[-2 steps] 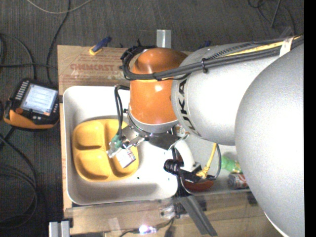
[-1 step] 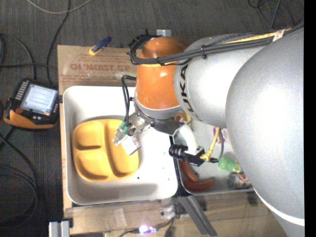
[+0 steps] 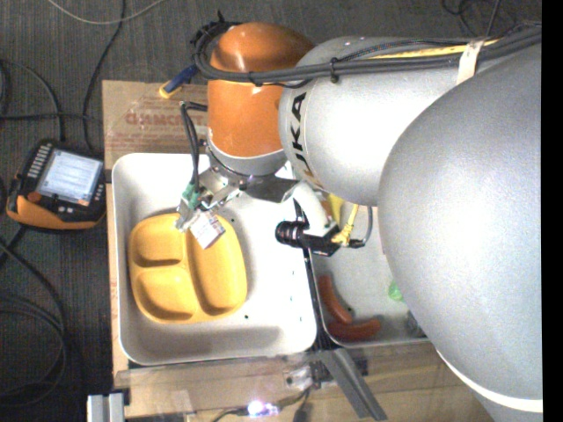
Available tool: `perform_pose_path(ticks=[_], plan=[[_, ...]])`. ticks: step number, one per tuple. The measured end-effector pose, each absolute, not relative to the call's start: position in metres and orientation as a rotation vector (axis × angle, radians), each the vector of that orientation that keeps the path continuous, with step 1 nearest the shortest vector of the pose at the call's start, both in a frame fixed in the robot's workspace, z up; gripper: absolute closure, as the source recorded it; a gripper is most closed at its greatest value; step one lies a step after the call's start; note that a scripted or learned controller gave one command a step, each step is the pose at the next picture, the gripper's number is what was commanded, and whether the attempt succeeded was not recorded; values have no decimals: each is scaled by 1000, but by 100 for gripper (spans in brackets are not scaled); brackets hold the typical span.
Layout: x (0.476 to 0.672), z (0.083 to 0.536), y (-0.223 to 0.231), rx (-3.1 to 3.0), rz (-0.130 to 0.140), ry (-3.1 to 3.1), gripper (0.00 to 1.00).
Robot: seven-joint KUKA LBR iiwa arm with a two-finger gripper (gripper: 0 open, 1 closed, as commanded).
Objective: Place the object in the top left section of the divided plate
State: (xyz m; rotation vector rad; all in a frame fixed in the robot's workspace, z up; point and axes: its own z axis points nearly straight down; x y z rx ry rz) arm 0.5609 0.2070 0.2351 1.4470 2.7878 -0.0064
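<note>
Hovering over the yellow divided plastic plate (image 3: 186,275) in the left white bin (image 3: 264,323), the jaws are gripping a small pale boxy object (image 3: 206,229) above the plate's upper edge. Looking light and stiff; pinching its flat sides should suit.

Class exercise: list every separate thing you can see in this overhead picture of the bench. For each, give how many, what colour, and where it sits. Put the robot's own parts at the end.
Divided plate: one, yellow, in the left bin.
Bins: two, white, side by side on the bench.
Sausage-like item: one, red-brown, in the right bin.
Green item: one, partly hidden by the arm, right bin.
Handheld control pad: one, orange and black, on the floor at left.
Cables: several, dark and white, on the floor.
Arm: one, grey with orange band.
Gripper: one, above the plate's upper edge.
</note>
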Motion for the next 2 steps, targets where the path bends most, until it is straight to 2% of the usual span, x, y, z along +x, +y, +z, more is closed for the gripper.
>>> perform_pose_path(ticks=[1,2], plan=[[639,219,208,1420,-8,2800,100],[571,242,179,1170,-5,2915,100]])
